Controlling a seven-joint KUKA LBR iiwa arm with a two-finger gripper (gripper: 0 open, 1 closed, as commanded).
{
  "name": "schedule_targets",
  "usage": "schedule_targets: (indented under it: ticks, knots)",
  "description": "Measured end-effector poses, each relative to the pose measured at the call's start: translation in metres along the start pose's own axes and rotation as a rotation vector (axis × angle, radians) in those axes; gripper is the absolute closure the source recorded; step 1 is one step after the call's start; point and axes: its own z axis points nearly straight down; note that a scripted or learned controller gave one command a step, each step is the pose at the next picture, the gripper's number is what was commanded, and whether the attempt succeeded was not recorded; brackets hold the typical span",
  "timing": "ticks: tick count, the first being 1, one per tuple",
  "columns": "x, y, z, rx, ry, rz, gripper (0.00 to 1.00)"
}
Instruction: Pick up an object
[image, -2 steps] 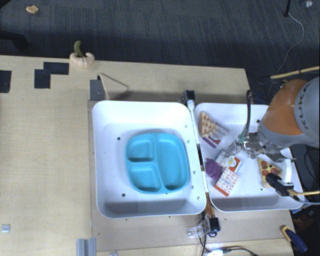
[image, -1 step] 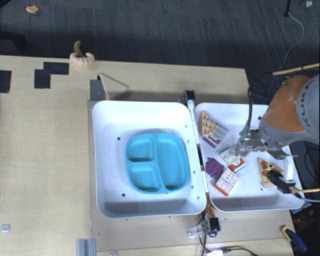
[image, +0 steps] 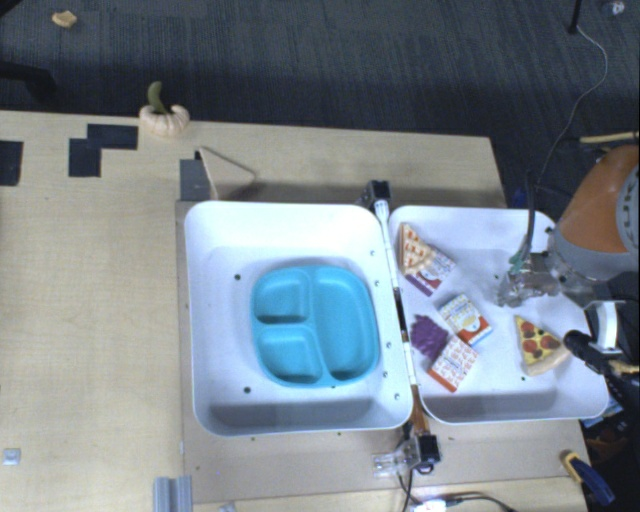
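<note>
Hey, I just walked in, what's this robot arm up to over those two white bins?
The arm reaches in from the right, its gripper low over the right bin, between a pizza slice toy and a small carton. Nothing is seen between its fingers. A waffle-like toy, a purple piece and another carton also lie there. The left bin holds a blue divided tray.
</note>
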Motion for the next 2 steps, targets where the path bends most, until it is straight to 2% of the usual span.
schedule_targets:
  ticks: [1, 2]
  knots:
    - [0.001, -0.001, 0.001, 0.003, 0.003, -0.001, 0.00]
    - [0.001, 0.002, -0.011, -0.004, 0.001, -0.003, 1.00]
